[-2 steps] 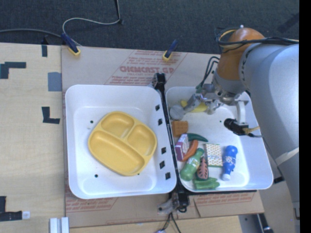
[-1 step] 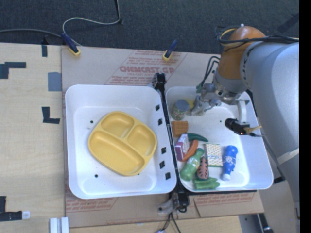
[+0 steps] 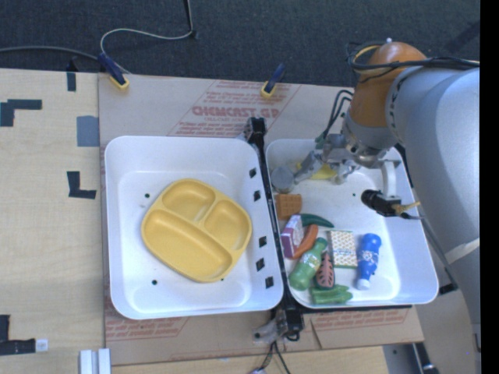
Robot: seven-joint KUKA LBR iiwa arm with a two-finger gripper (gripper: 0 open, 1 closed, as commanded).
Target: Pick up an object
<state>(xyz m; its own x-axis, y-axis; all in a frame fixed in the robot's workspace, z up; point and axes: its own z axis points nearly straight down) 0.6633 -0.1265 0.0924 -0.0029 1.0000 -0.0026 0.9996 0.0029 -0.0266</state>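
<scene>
We saw the end effector [image 3: 334,158] low over the back of the right bin [image 3: 405,283], near a yellow thing [image 3: 323,173]. Couldn't tell its opening or whether it held anything. The blue bottle [image 3: 367,259] lay in the front right of that bin, well apart from it, long axis front-to-back, white cap toward the front. The yellow plate [image 3: 196,229] sat in the left bin [image 3: 125,209].

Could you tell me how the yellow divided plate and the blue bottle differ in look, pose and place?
The yellow divided plate is wide, flat and one colour; the blue bottle is slim and blue with a white end. The plate has the left bin to itself, while the bottle lies on its side in the right bin beside other small things. The plate looks much the larger. Both rest loose on a white bin floor.
</scene>
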